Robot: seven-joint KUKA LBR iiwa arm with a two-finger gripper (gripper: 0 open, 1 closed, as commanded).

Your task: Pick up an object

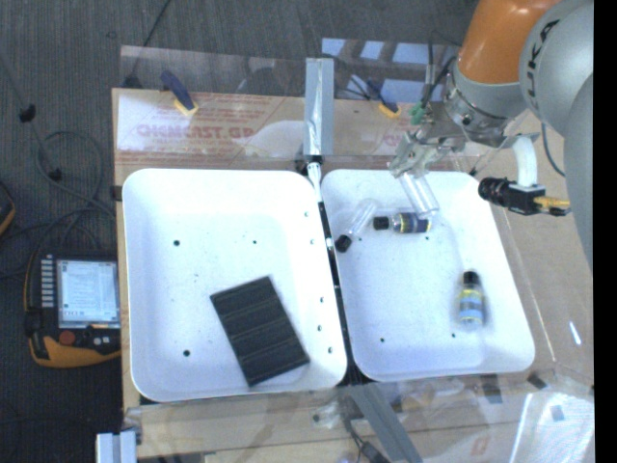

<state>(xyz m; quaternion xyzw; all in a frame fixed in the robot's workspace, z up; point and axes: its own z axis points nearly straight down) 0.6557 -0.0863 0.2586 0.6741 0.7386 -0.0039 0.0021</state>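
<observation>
Gripper (416, 177), fingers apart and empty, above the right bin (501, 350); closing off-centre could roll the small vial (402, 224) away.

Two white bins (145, 355) side by side on the bench. Teach pendant (75, 307) on dark carpet (58, 56) at left, cables (48, 152) trailing beyond it. Blue-yellow clamps (176, 91) on far bench edge.

Arm (540, 46) cut off by top and right edges. Gripper (416, 177) fingers translucent, blurred; small bottle (402, 224) just below, label unreadable.
</observation>
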